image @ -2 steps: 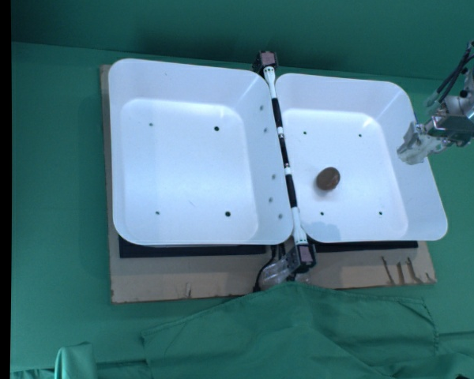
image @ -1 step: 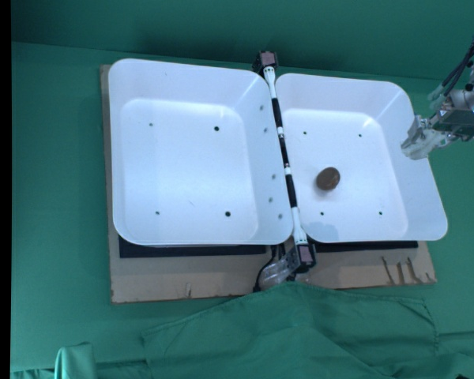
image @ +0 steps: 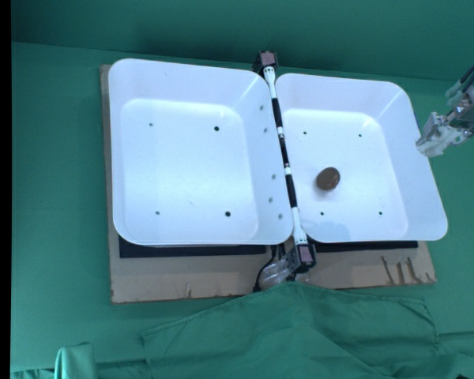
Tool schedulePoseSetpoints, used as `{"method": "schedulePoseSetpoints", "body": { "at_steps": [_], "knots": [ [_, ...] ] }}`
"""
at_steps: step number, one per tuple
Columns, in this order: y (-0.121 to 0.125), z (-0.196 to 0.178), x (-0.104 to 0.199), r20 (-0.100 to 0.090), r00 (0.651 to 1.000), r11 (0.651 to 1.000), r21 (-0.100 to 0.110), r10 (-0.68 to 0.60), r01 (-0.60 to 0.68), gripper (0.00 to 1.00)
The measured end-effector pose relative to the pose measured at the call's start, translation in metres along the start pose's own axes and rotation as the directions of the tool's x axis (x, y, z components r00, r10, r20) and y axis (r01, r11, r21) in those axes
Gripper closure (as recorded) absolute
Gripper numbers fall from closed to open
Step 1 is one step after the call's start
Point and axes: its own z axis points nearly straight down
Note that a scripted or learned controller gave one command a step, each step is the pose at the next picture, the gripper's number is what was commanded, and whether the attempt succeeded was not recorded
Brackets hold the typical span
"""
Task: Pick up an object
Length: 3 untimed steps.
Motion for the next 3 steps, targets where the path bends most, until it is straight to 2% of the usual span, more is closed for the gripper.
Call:
{"method": "schedulePoseSetpoints", "body": {
  "at_steps": [1, 2, 3],
  "knots": [
    [-0.002, 0.026, 0.020, -0.002, 1.000, 1.000, 0.006, -0.003, 0.003, 1.00],
    [-0.002, 0.000, 0.028, -0.001, 1.000, 1.000, -0.001, -0.004, 0.004, 1.00],
    [-0.002, 0.002, 0.049, -0.002, 1.000, 1.000, 0.004, -0.003, 0.003, 1.00]
  ]
}}
